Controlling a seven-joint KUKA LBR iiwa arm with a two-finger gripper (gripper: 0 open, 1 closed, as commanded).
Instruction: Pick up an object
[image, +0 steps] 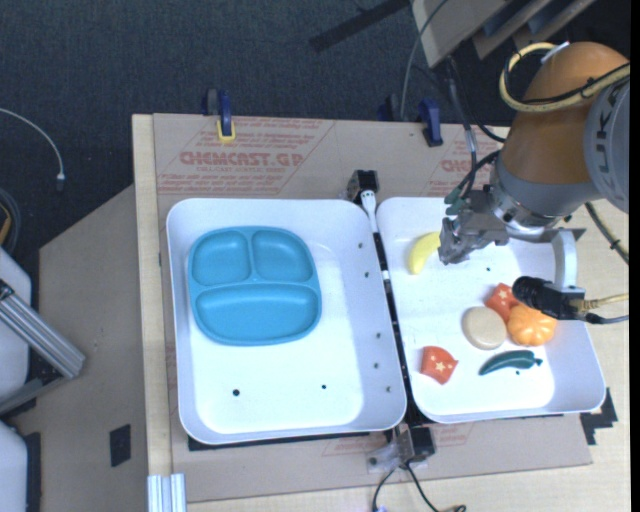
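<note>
The right bin (560, 395) holds several small toy foods. A yellow banana-like piece (421, 252) lies near its upper left. A beige round piece (485, 328), an orange pumpkin (530, 325) and a red piece (500, 298) cluster at the right. A red strawberry-like piece (438, 364) and a teal pepper (510, 362) lie near the front. My gripper (455, 248) hangs low over the bin just right of the yellow piece, its dark fingers pointing down. Nothing shows between them.
The left bin (350, 380) holds a blue divided plate (255, 284). A black clip and cable sit on the divider between the bins (364, 186). A black cylindrical part (545, 296) of the arm hangs over the right cluster.
</note>
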